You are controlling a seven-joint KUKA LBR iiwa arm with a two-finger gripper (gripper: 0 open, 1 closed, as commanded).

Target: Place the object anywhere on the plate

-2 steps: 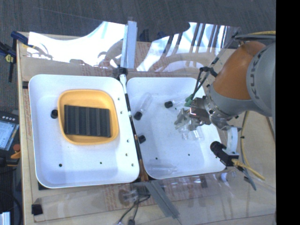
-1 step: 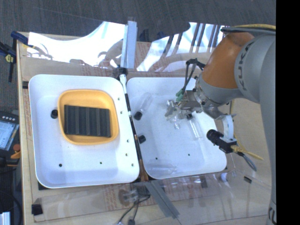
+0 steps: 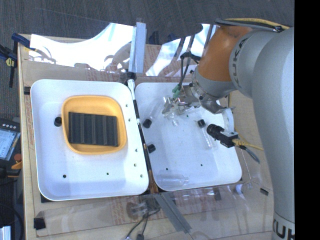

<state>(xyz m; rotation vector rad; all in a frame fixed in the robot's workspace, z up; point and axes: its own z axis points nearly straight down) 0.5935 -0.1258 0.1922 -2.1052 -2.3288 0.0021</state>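
A yellow plate [image 3: 93,104] with rounded corners rests in the left bin [image 3: 50,174]. On it lies a dark grey ribbed rectangular object [image 3: 95,129], flat and inside the plate's rim. My gripper [image 3: 172,107] hangs low over the upper part of the right bin [image 3: 190,169], well to the right of the plate and apart from the object. I see nothing held in it. The grey arm with its orange band [image 3: 220,54] comes in from the right.
A raised divider [image 3: 140,134] separates the two bins. Small black studs [image 3: 147,122] dot the bin floors. A black connector with a yellow cable [image 3: 220,134] sticks out below the wrist. Foil-like sheeting [image 3: 100,44] lies behind the bins.
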